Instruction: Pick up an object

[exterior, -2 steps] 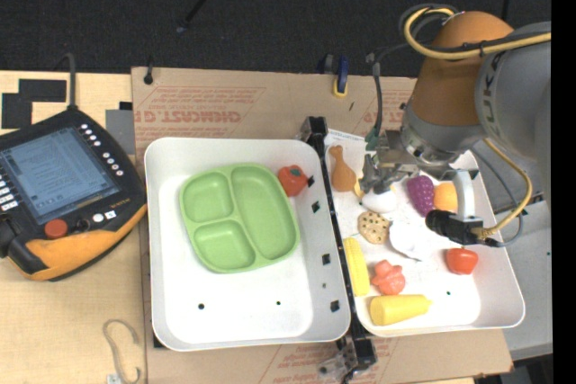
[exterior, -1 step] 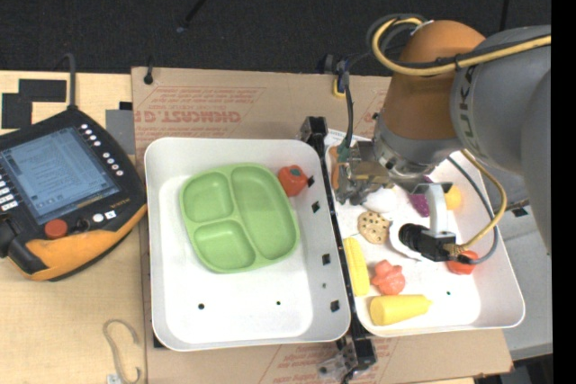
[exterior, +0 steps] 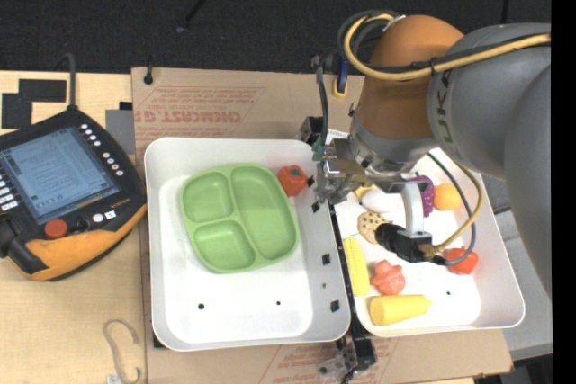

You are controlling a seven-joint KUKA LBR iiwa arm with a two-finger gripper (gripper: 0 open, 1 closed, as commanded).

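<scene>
Tool [exterior: 335,178] over the bins' shared wall, grip unreadable, small red toy [exterior: 292,180] at its 9 o'clock, green three-compartment plastic plate [exterior: 239,218] in left white bin [exterior: 171,283], yellow plastic cone [exterior: 398,308] in right white bin [exterior: 499,301]

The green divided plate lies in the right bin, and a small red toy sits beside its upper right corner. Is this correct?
Not quite. In the camera view the green divided plate lies in the left bin, not the right one. The small red toy does sit beside its upper right corner.

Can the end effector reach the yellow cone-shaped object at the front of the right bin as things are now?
Probably yes. The yellow cone-shaped object lies uncovered near the front wall of the right bin, with only the pink object close behind it. The end effector sits over the bins' divide, so it must travel forward.
</scene>
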